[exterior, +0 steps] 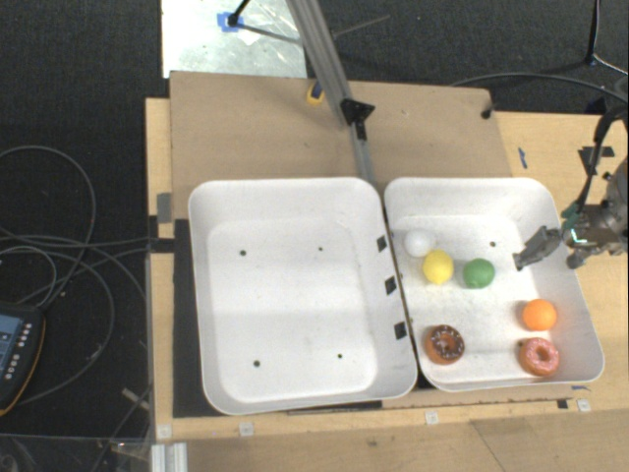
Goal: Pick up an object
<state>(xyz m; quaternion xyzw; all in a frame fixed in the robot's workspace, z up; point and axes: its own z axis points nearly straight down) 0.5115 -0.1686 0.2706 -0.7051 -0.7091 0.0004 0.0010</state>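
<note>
Basically two white bins: left bin (285,214), right bin (550,205). Gripper (545,248) sits over right bin's right rim; can't tell its state. In right bin: pink donut (539,356), chocolate donut (444,343), orange ball (539,314), green ball (479,272), yellow ball (437,266) touching white ball (420,243).
</note>
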